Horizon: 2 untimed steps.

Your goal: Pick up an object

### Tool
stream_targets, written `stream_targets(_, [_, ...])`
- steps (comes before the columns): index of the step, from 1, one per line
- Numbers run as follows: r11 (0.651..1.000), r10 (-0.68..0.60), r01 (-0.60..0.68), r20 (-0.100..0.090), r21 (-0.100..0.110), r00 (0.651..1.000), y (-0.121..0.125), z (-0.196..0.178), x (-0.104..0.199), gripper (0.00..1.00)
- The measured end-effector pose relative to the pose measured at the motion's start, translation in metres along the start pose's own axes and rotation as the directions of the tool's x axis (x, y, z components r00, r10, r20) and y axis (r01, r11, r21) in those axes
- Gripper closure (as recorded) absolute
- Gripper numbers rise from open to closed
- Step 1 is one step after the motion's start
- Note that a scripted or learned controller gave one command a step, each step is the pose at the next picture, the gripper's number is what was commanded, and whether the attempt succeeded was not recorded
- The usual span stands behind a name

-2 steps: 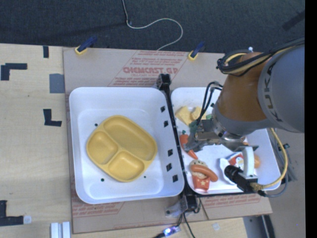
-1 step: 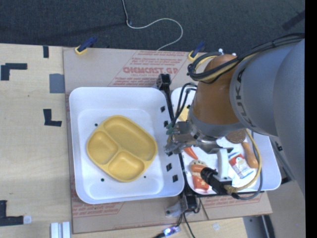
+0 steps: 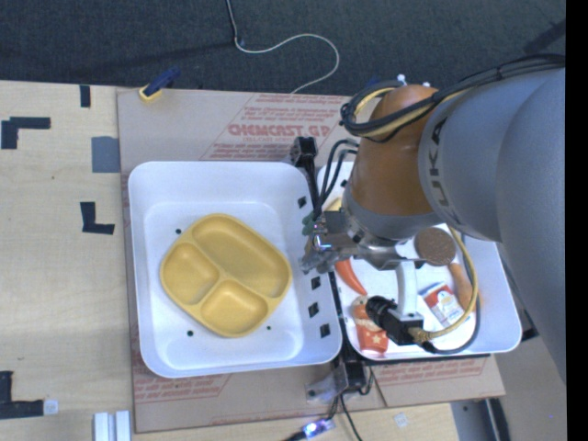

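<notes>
- Two white bins sit edge to edge; the left bin point(image 3: 147, 191) holds a yellow divided plate point(image 3: 225, 274), with bare floor along its walls.
- The gripper point(image 3: 367, 260) hangs over the right bin point(image 3: 501, 338) near its left wall; how wide it stands cannot be told.
- Crowded around it lie an orange stick point(image 3: 351, 277), a red packet point(image 3: 372, 338), a brown disc point(image 3: 435, 244) and a red-and-white carton point(image 3: 444, 306).

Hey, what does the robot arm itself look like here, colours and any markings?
The arm is thick, rounded and grey, with a glossy orange band above the wrist. Dark letters run along the grey shell beside the band. Black cables loop over the band's top. The gripper is small, silvery metal.
</notes>
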State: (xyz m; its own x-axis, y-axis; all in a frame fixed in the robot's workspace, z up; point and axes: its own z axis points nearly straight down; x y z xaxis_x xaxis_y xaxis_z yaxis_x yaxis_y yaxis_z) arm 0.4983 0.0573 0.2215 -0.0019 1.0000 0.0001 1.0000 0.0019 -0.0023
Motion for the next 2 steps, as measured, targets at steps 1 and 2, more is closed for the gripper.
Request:
stream_targets(1, [1.000,0.001,-0.001,0.001,0.002,1.000,-0.009,0.007,0.008,1.00])
stream_targets(2, [1.000,0.001,-0.001,0.000,-0.001,1.000,-0.002,-0.010,0.005,1.00])
